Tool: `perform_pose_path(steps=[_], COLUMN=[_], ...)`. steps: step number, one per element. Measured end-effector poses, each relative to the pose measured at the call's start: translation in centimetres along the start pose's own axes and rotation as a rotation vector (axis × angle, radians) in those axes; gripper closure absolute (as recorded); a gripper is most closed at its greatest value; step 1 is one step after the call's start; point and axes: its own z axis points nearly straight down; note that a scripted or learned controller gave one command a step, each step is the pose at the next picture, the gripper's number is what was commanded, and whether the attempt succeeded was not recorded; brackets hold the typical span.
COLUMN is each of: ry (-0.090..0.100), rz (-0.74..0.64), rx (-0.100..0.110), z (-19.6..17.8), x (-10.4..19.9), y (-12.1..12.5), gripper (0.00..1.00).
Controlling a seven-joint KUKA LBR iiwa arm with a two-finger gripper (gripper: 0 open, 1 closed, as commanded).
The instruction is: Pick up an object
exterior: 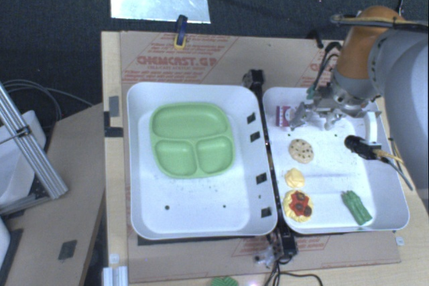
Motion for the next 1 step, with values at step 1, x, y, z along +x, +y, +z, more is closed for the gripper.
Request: perform_pose_path(steps=[1], ry=[-0.004], rz=[-0.003], rx=[-0.065], z=[-6.94], x=[0.07], y=[-6.44], gripper=[0.00])
